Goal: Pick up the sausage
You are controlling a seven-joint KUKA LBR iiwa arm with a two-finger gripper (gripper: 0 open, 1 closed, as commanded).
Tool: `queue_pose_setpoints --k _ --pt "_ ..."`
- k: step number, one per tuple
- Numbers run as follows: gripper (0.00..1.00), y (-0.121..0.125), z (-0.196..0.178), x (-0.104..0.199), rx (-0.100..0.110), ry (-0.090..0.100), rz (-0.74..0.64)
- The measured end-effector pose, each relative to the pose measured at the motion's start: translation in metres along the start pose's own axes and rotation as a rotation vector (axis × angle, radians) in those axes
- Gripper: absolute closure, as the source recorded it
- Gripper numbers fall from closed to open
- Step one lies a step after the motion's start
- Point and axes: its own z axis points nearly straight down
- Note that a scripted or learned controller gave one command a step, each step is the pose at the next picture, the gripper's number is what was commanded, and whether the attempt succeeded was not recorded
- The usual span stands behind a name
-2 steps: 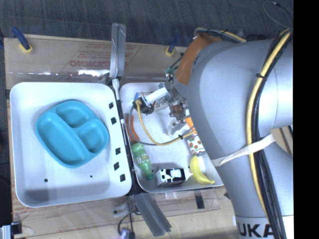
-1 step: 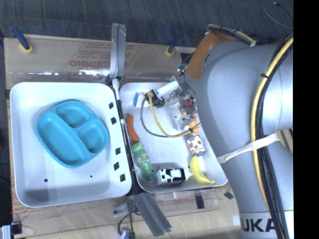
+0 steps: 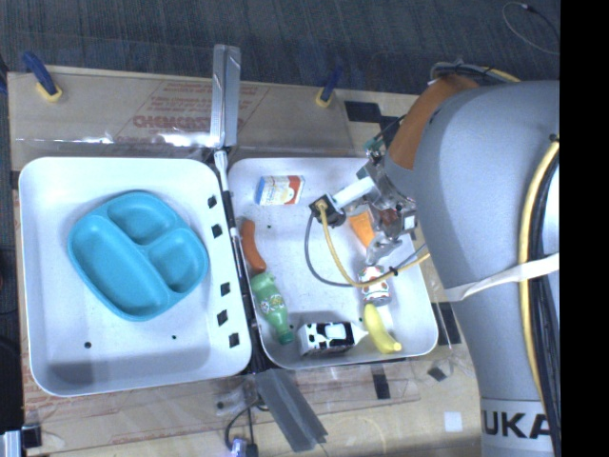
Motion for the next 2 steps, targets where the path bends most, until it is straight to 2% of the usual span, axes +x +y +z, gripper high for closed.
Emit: queue_pose_setpoints --k 1,2 --pt "0.00 0.014 0.007 0.033 0.001 0.000 0.007" --pt "0.00 -0.095 0.008 0.058 0.001 -0.004 -0.024"
